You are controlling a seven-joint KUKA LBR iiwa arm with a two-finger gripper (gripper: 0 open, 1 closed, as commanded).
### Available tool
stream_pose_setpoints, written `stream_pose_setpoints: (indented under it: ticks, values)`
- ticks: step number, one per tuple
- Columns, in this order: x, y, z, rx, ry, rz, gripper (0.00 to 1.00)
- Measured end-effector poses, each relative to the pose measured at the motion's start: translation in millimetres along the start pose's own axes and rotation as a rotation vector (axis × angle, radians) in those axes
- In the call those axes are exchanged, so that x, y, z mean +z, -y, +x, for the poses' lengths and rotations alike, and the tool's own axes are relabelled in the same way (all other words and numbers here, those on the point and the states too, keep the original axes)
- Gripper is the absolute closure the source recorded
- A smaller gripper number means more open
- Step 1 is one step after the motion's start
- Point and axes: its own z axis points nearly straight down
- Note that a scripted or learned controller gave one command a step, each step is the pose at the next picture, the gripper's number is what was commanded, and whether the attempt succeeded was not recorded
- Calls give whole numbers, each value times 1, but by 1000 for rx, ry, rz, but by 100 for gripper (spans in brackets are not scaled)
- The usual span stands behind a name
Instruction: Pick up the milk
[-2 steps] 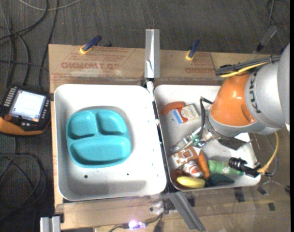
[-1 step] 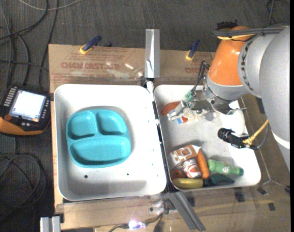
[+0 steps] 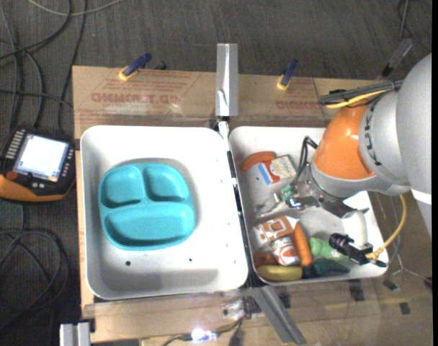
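The milk (image 3: 274, 238), a small red-and-white carton, lies in the front half of the right bin (image 3: 237, 193), tilted among other items. My gripper (image 3: 289, 197) hangs low over the middle of that bin, just behind and slightly right of the carton, under the orange wrist band (image 3: 341, 153). I see nothing held in it. The arm's bulk hides the bin's right rear part.
An orange-and-white container (image 3: 265, 166) lies at the bin's back. A carrot (image 3: 302, 244), a green piece (image 3: 320, 249), a yellow banana (image 3: 280, 272) and a dark teal item (image 3: 327, 267) crowd the front. The left bin (image 3: 89, 236) holds a turquoise divided plate (image 3: 148, 204).
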Motion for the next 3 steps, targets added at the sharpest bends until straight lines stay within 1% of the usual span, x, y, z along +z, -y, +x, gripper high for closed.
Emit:
stream_pose_setpoints:
  ticks: [1,2,3]
  values:
    - [-92,-27,25,-53,-1,13,0]
    - [-97,-26,25,-52,-1,22,100]
    - [-97,-26,25,-52,-1,22,0]
